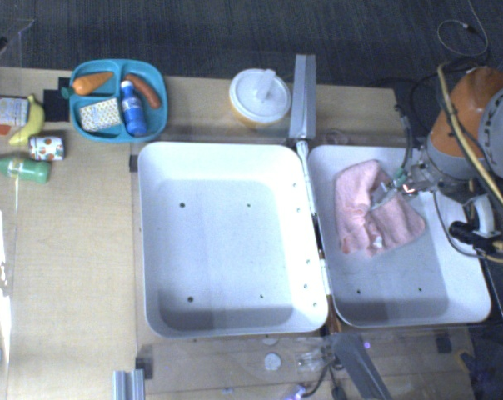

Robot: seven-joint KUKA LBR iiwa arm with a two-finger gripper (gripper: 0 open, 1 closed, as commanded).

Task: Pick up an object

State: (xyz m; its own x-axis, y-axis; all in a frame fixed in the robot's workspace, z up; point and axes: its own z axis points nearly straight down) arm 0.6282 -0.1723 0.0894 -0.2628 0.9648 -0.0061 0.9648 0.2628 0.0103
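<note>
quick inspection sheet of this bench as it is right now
surface: pale wooden bench bearing two shallow white bins side by side, left bin and right bin
job's things: crumpled pink cloth lying in the right bin's upper half
clutter: blue divided tray of toy food, white lidded cup, yellow toy banana, small printed can, green toy bottle, all outside the bins
grippers: two-finger gripper low at the cloth's right edge; grasp unclear
cables: yellow and black cables looping along the arm
surroundings: dark carpet beyond the bench
</note>
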